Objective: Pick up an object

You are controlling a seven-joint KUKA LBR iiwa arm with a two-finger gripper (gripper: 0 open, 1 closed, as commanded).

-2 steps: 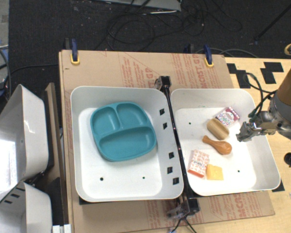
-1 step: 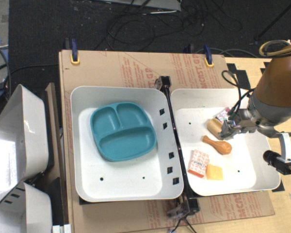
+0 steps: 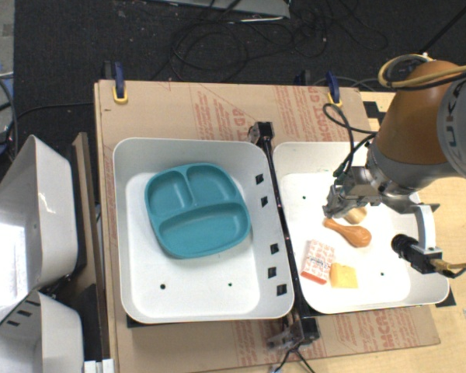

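An orange wooden spoon point(image 3: 349, 231) is seen lying flat in the right bin point(image 3: 388, 290), near its middle. Just above its handle end, the end effector point(image 3: 343, 204) is positioned low over the bin floor, with a pale item point(image 3: 357, 214) just beside it; whether the end effector is open or closed cannot be told. A red-and-white packet point(image 3: 317, 261) and a yellow block point(image 3: 343, 276) are noted nearer the front, touching. A teal divided plate point(image 3: 196, 210) is seen in the left bin point(image 3: 132, 270). Both bins are carried by the worktop point(image 3: 217, 103).
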